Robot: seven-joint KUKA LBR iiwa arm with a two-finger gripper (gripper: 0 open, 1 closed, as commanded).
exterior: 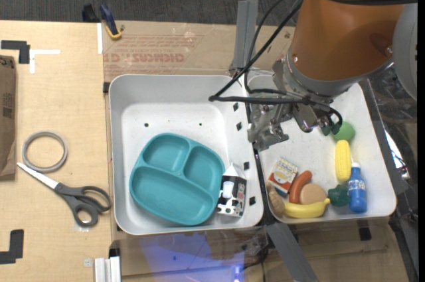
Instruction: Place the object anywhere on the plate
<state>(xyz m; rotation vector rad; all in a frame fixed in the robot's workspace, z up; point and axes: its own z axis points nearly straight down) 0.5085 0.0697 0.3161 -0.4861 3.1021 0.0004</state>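
My pincer point(271, 131) hangs over the right bin's point(380, 141) near-left part, right of the teal plate point(176, 178); I cannot tell its state. Nothing lies on the plate; the toy food point(312, 191) sits unpicked, so everything is left

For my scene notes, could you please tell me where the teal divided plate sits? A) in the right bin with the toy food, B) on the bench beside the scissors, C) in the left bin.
C: the plate lies in the left bin, apart from the toy food.
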